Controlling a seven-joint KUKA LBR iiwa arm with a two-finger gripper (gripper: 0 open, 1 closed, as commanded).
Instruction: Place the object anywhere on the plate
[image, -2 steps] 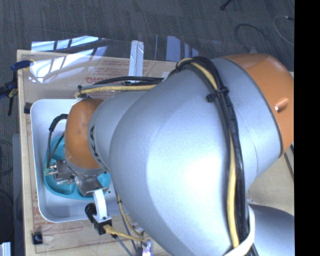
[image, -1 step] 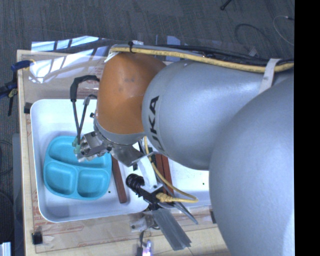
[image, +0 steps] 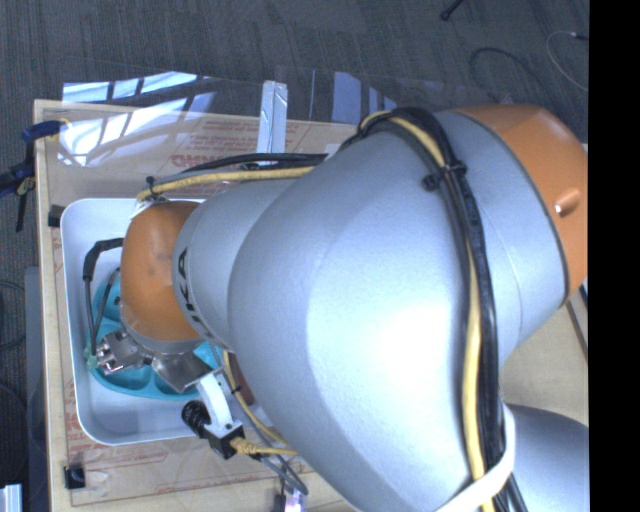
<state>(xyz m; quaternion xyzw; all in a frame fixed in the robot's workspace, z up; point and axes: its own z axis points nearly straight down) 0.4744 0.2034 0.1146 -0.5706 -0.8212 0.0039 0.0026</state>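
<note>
Much of the left white bin (image: 75, 300) is covered by the grey arm (image: 400, 320) with its orange band (image: 155, 270). A turquoise plate (image: 140, 380) is seen in slivers beneath the wrist, lying on the bin floor. Whether the end effector (image: 118, 355) is spread or pressed together cannot be told. The bin is borne by the tabletop (image: 130, 470).
</note>
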